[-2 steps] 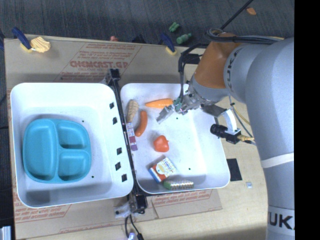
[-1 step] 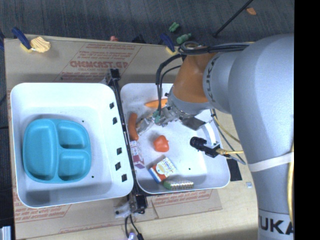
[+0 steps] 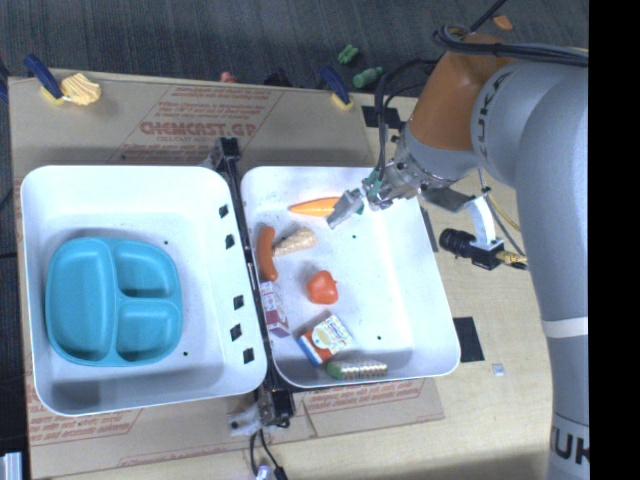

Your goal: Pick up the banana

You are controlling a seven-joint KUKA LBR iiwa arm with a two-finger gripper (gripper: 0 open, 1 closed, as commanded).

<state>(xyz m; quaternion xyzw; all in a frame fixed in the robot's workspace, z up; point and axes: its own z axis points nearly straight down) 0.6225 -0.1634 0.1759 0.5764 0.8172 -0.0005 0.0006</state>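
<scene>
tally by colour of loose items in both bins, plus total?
Orange: 1, tapered carrot-shaped piece
Red: 2, long sausage-shaped piece; round tomato-like piece
Tan: 1, lumpy bread-like piece
Blue: 1, plastic divided tray
Green: 1, corn-cob-like piece
Multicoloured: 2, small carton; flat packet
Total: 8

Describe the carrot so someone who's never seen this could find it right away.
Find the white bin the grey arm reaches into. Near its far wall, next to the claw, lies the carrot: the only long, tapered, bright orange piece, unlike the round red one mid-bin.
</scene>
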